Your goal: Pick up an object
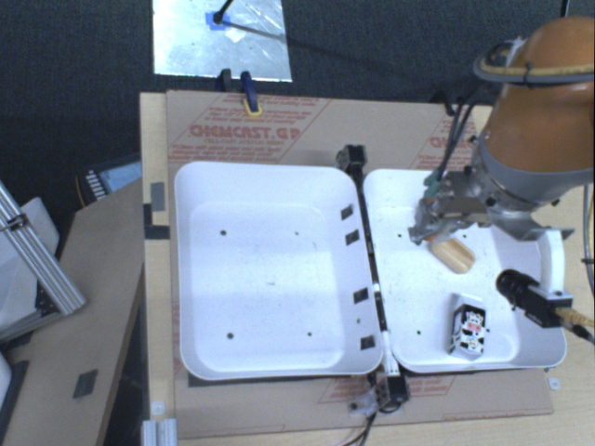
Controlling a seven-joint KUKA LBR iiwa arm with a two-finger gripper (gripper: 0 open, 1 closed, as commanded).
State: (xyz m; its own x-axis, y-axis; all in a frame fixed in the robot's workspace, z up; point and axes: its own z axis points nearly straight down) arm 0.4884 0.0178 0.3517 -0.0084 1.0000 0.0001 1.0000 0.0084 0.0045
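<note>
Gripper (429,229) low in right bin (400,277), right of centre frame; whether the fingers are spread, cannot tell. Tan block (453,254) lies just beside, lower right. Risk: fingers close off-centre, nudging block away. Black-and-white box (470,330) lies nearer the bottom edge.

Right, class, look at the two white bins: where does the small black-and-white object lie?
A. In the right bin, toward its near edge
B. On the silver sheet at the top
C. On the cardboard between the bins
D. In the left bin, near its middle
A: the black-and-white object lies in the right bin, nearer the front than the tan object.
</note>
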